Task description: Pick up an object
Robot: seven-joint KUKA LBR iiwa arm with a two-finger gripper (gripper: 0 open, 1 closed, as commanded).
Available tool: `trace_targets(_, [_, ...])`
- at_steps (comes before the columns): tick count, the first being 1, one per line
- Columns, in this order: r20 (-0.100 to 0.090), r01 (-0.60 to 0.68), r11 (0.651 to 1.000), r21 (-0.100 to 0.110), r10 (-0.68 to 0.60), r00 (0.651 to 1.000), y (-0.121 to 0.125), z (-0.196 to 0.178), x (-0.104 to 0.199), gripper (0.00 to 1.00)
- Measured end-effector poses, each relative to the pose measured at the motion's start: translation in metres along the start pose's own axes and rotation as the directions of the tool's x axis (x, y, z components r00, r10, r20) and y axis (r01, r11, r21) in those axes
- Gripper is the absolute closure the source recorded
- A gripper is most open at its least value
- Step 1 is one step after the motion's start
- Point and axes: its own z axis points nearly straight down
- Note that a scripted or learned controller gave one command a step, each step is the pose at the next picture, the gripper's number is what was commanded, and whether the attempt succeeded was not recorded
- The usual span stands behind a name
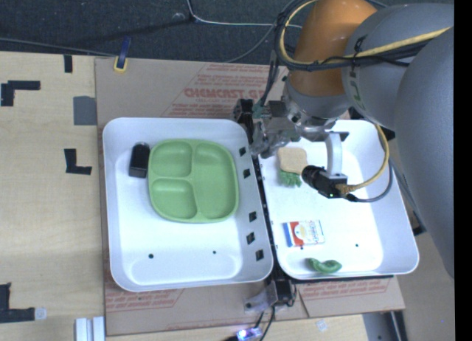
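Arm point(383, 59) enters from 3 o'clock, grey bulk fills the upper right, orange band point(328, 26) at roughly 1 o'clock of the frame. Bench point(44, 207) is tan board with black tape marks at 9 o'clock. Two white bins sit side by side, touching along the centre divider.

Left bin point(125, 258): green divided plate point(193, 181), three compartments, sits in the upper middle of the bin. Small black block point(139, 160) lies just beside the plate at its 9 o'clock, touching or nearly so, hard to say.

Right bin point(383, 247): gripper point(274, 139) hangs over the bin's 11 o'clock corner, right by the divider. Fingers are buried in wrist hardware and cables, cannot tell if spread or closed, nothing visibly between them. Black cylinder attachment point(324, 181) juts out at 4 o'clock of the gripper, yellow cable looped off it.

Candidate objects: tan block point(292, 159), just beside the gripper at its 5 o'clock. Small green leafy piece point(289, 178) touching the tan block's lower edge. White card with red and blue print point(304, 233) mid-bin, at 6 o'clock of the tan block, well apart. Green curved piece point(324, 265) near the bin's front wall, 6 o'clock of the card.
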Motion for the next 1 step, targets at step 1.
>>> trace_targets(1, [0.000,0.001,1.000,-0.001,-0.001,1.000,0.0051,0.0120,0.0580,1.00])
